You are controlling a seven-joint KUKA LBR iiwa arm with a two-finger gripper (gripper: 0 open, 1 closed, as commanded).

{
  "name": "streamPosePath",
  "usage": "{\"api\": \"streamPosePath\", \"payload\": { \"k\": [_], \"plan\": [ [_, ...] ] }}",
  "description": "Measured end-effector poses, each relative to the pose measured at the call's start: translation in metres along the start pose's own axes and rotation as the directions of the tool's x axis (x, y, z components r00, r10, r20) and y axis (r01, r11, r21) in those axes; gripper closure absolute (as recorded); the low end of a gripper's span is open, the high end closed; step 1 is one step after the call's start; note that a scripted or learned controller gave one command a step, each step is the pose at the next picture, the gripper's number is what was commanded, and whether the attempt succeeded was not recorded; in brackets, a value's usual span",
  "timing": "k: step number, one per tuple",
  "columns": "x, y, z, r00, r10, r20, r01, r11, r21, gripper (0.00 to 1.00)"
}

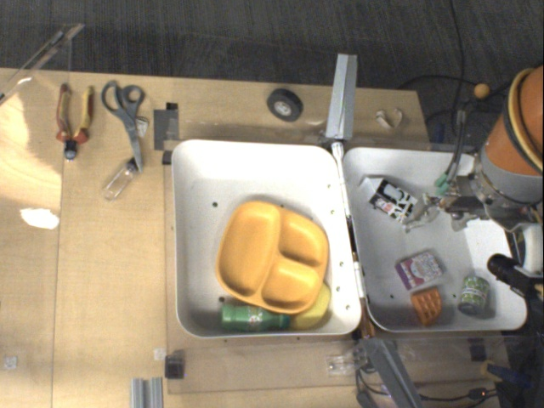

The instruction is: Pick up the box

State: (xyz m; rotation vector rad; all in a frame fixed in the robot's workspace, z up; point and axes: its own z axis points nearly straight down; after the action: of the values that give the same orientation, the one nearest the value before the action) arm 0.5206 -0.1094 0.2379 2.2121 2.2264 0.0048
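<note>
White bins side by side; arm over the right bin (510, 317) from 3 o'clock.
Gripper (425, 211) sits near the bin's centre, nothing visibly between its fingers; how far they are parted cannot be told. Box (392, 200), black and white, lies tilted just beside the gripper at its 10 o'clock. Purple packet (419, 269), orange item (427, 305) and can (474, 296) lie toward 6 o'clock. Left bin (195, 228) holds a yellow tray (274, 255) over a green bottle (246, 317).

bins: 2 (191, 228) (510, 317) | yellow tray: 1 (274, 255) | green bottle: 1 (251, 316) | boxes: 2 (392, 200) (419, 269) | orange packet: 1 (427, 305) | can: 1 (474, 296) | scissors: 1 (127, 113) | pliers: 1 (73, 119) | tape roll: 1 (285, 104)
</note>
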Motion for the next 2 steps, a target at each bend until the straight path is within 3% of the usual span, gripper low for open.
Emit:
{"api": "streamPosePath", "payload": {
  "k": [1, 2],
  "plan": [
    [-0.041, -0.03, 0.1, 1.0, 0.029, 0.0, -0.029, 1.0, 0.001, 0.0],
    [-0.021, -0.021, 0.143, 1.0, 0.021, 0.012, -0.021, 1.0, -0.021, 0.0]
  ]
}}
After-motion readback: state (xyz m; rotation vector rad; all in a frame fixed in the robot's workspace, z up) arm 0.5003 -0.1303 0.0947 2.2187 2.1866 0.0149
